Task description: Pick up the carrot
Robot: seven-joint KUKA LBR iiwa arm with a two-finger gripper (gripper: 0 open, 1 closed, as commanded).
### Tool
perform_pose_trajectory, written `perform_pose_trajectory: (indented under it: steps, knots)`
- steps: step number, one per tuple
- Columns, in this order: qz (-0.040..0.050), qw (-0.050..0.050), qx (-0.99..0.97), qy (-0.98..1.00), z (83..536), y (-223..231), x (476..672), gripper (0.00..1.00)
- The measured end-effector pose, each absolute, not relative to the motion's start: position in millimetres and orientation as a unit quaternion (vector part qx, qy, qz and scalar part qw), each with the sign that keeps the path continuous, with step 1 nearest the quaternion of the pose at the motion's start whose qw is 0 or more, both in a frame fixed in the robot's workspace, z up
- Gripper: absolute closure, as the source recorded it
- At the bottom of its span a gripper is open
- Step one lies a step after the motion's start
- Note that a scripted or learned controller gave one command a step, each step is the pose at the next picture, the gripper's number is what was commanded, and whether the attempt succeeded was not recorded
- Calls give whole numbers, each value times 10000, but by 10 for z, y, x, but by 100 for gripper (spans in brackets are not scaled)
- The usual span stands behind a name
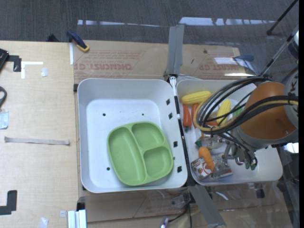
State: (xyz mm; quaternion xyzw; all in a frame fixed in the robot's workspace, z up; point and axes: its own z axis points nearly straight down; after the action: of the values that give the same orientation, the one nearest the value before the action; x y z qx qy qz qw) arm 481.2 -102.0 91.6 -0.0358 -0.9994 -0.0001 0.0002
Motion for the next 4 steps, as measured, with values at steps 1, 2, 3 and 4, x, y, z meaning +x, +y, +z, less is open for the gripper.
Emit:
perform_pose_trajectory:
  steps: [1,2,3,4]
  knots:
    - [15,-16,-344,-9994,1010,-1028,4825,100]
    - [12,-16,-344,-9994,1010,-1025,4825,0]
    - [2,1,-1932,-9812,914,-964,4775,0]
    - [12,-11,-1922,-9814,1004,-969,4783,100]
